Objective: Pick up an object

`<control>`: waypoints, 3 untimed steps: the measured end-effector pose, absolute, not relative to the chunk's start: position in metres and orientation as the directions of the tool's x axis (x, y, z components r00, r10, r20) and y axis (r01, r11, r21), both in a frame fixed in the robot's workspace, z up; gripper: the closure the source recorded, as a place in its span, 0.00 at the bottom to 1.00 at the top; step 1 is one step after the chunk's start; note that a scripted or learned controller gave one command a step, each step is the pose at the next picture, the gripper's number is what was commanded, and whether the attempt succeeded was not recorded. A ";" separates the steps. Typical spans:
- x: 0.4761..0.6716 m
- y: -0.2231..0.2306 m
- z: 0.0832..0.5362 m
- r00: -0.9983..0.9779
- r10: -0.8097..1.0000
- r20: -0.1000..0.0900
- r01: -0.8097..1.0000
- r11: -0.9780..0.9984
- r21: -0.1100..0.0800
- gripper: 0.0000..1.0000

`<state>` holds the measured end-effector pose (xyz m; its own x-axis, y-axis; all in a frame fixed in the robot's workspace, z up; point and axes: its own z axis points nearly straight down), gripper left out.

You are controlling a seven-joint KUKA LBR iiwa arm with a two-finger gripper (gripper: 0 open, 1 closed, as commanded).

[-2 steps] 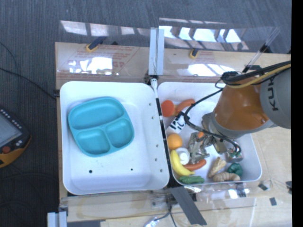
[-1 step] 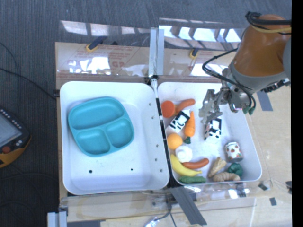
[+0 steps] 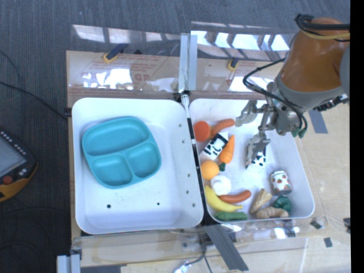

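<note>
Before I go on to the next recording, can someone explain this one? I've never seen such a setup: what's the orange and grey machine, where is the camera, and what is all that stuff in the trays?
The camera is fixed above a bench and looks down at a slant. The orange and grey machine at the right is a robot arm; its gripper, a two-finger claw, hangs over the right bin. Its job is to pick up an object.

The left bin holds a blue divided plate. The right bin holds toy food and small items: carrots, an orange, a banana, a small red and white can and a black and white toy just under the gripper.

I cannot tell from this view whether anything is held.
</note>
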<state>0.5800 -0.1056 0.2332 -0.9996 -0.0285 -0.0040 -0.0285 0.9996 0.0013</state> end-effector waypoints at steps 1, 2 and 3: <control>0.604 -0.100 0.107 -0.988 -0.153 -0.005 -0.153 0.988 0.002 0.00; 0.597 -0.112 0.090 -0.998 -0.065 -0.010 -0.065 0.998 0.004 0.00; 0.667 -0.115 0.090 -0.989 -0.145 0.014 -0.145 0.989 0.000 0.00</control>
<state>0.6667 -0.1154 0.0900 -0.9893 -0.1451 0.0144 -0.1451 0.9894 -0.0001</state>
